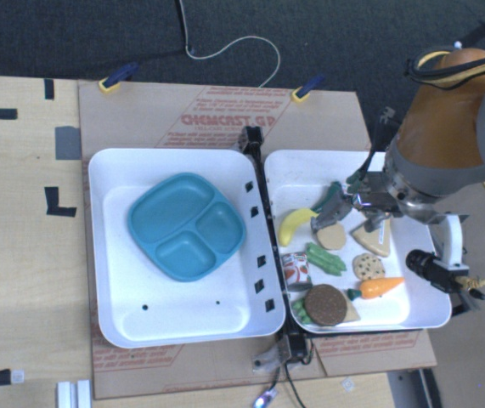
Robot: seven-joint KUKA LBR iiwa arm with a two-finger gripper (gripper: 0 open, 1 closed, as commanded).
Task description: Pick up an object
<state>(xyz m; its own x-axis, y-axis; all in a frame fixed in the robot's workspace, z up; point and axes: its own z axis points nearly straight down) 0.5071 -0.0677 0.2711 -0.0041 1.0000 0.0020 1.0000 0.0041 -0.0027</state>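
Note:
My gripper (352, 215) hangs over the right bin (420, 317), reaching in from the right under the orange-banded wrist. It looks open, one dark finger (330, 201) pointing down-left toward a yellow banana (296, 224), the other beside a pale wedge (374, 243). Nothing is held between them. A beige round piece (331, 238) lies just below the gripper. Nearby lie a green pod (325, 259), a speckled cookie (367, 267), an orange carrot (380, 287), a brown patty (325, 304) and a small red-and-white can (296, 270).
The left bin (110, 313) holds a blue three-section plate (187, 225). A black divider with clips (263, 228) runs between the bins. The arm's body (442, 134) covers the right bin's far right corner. A black cable (225, 49) lies behind the bins.

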